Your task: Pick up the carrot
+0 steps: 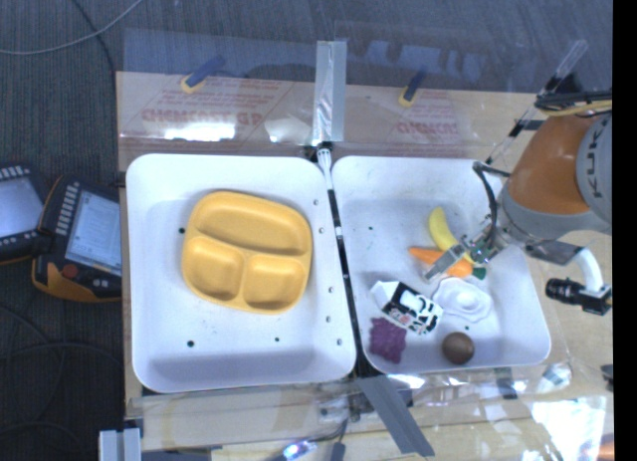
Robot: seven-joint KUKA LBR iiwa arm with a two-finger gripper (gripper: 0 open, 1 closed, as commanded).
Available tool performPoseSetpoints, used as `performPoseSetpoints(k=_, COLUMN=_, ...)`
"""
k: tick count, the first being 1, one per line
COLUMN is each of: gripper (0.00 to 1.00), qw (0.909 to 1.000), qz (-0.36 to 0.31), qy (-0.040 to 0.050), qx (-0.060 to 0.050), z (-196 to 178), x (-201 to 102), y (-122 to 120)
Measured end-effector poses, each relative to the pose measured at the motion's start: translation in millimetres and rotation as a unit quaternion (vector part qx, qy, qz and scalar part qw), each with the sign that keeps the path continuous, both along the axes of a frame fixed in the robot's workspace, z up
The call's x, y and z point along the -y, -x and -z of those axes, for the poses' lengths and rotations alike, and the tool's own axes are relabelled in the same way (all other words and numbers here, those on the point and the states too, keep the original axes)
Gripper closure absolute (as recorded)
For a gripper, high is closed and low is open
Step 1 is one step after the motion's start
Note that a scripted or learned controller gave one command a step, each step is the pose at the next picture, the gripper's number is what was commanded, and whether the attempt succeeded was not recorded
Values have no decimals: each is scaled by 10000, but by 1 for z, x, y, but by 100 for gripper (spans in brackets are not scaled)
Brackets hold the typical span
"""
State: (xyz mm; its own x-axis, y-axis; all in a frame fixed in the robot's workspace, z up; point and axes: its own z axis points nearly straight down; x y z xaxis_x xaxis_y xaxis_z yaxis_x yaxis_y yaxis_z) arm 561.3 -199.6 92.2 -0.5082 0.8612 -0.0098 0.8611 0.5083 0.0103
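The claw [460, 256] sits on the carrot [438, 258] in the right bin [518, 349], banana [442, 227] at its 11 o'clock; its opening I cannot tell

Tray [247, 250] in left bin [159, 349]; carrot [441, 261], banana [442, 227], kiwi [458, 347] in right bin [523, 335].

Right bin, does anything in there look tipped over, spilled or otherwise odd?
The milk carton lies on its side near the right bin's front, tilted, not upright. Nothing looks spilled. The carrot lies flat beside the banana, with the gripper down at it.
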Motion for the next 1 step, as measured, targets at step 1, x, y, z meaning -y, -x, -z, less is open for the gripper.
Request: performPoseSetpoints(k=1, gripper=0, qw=9967, qz=803, qy=-63, qx=-24, z=0, x=17, y=-21)
